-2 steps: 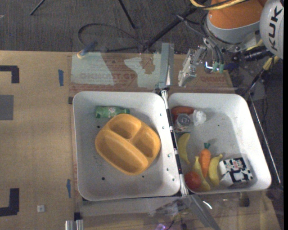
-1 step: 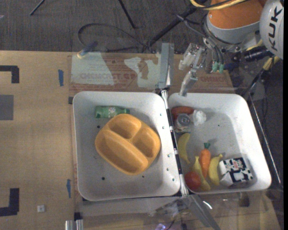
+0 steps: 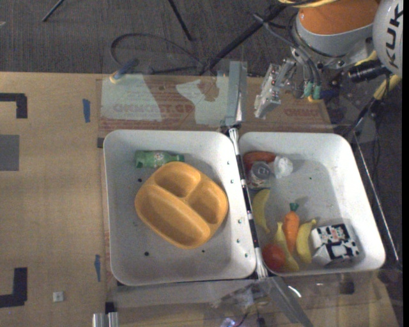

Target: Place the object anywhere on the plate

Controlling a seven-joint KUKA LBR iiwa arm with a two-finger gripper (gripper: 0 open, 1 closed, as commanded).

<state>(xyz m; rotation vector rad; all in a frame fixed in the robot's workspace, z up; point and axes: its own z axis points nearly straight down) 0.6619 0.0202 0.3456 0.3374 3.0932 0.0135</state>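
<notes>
An orange plate (image 3: 182,204) with three compartments lies in the left bin (image 3: 121,255), with nothing on it. A green packet (image 3: 158,158) lies just behind the plate by the bin's far wall. The right bin (image 3: 332,159) holds a carrot (image 3: 291,227), a banana (image 3: 261,209), two more bananas (image 3: 305,239), a red tomato (image 3: 273,257), a cow-patterned carton (image 3: 333,244), a small can (image 3: 261,171), a red item (image 3: 259,156) and a white crumpled piece (image 3: 283,167). My gripper (image 3: 268,96) hangs high behind the right bin's far left corner, away from all of them.
A metal divider (image 3: 246,204) runs between the two bins. A clear sheet and cardboard (image 3: 166,99) lie behind the left bin. Cables and tripod legs (image 3: 192,45) cross the floor at the back. The arm's orange band (image 3: 335,16) is at the top right.
</notes>
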